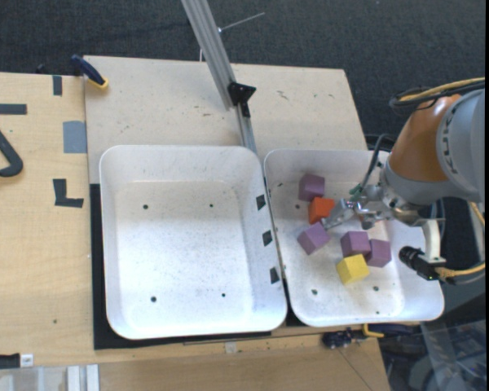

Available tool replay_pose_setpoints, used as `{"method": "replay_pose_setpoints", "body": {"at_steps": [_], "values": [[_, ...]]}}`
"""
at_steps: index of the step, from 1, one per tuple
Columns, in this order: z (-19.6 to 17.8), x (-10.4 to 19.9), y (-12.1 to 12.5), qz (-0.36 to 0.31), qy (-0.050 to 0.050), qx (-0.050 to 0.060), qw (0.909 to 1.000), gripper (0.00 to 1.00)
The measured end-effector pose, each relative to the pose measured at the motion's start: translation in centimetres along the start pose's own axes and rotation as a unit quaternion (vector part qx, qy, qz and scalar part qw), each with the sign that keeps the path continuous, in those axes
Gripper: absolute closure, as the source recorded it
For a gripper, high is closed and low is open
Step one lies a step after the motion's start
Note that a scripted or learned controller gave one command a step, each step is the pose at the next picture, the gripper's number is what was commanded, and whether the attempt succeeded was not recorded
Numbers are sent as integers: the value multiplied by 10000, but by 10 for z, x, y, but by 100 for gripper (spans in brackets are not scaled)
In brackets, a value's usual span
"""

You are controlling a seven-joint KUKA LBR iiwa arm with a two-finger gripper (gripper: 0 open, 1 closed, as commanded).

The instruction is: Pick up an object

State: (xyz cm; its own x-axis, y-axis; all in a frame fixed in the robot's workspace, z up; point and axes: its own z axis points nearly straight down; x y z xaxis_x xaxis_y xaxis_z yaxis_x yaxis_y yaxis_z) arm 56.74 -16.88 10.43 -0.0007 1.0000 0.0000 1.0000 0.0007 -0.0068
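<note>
a: how far along am i on the pick?

b: from my remote seat i'd say not done. nothing is lifted that i can see. the gripper (336,216) is down inside the right bin (391,304), its tip just beside the orange block (320,210) and close above a purple block (314,238). i judge it's at the approach or grasp step; closing, lifting and clearing the bin are all left.

a: are the jaws open or closed?

b: i cannot tell. the tip is small and dark against the blocks, and i see nothing clearly between the jaws, so i won't call it a hold.

a: count the objects.

b: 6 blocks, all in the right bin: 4 purple, 1 orange, 1 yellow block (352,269). the purples sit 1 above the orange, 1 below it, and 2 side by side near the yellow. there are 2 bins; the left bin (118,169) is the other.
</note>
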Motion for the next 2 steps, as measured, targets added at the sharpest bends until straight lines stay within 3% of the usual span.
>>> {"method": "replay_pose_setpoints", "body": {"at_steps": [1,2], "values": [[14,1,-1,-4,-3,-14,10000,0],[3,1,0,-7,0,-19,10000,100]]}}
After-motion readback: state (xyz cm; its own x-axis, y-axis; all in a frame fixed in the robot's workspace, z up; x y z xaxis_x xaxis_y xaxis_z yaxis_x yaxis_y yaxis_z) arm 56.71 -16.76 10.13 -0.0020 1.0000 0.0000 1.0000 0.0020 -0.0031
